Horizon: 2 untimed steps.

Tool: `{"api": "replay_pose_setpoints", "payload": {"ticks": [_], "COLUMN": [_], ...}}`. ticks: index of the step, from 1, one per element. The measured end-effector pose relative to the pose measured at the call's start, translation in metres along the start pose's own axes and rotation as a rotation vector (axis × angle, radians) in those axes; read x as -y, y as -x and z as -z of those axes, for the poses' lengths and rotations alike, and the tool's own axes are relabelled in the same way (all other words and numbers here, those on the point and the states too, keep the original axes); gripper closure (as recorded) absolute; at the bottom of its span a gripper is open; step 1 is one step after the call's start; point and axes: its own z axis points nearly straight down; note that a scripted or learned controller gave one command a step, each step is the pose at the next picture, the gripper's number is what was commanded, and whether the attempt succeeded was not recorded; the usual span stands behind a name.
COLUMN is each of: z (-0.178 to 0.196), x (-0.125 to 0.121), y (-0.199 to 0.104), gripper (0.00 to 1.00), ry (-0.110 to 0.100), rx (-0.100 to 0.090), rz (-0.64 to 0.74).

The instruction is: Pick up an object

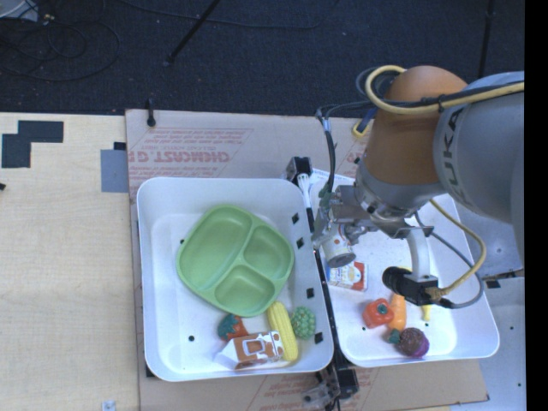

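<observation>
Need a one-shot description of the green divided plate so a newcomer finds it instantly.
Start at the left white bin of the two on the bench. The green plate lies tilted across its upper middle, above a cluster of small toy foods along the bin's near edge. It is the largest item there, pale green, with three moulded compartments.

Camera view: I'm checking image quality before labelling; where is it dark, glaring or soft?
In the camera view, the dark floor at the top is dim; the shallow white left bin is bright without blown glare; the small toys near the yellow corn cob look soft; the grey arm shadows the right bin.
</observation>
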Motion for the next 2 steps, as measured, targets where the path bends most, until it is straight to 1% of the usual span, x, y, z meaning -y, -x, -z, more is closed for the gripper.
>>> {"api": "replay_pose_setpoints", "payload": {"ticks": [1, 2], "z": [-0.031, -0.011], "x": [-0.038, 0.015], "y": [-0.011, -0.039], "gripper": [1.00, 1.00], "ry": [0.000, -0.001], "rx": [0.001, 0.001], "rz": [0.001, 0.000]}}
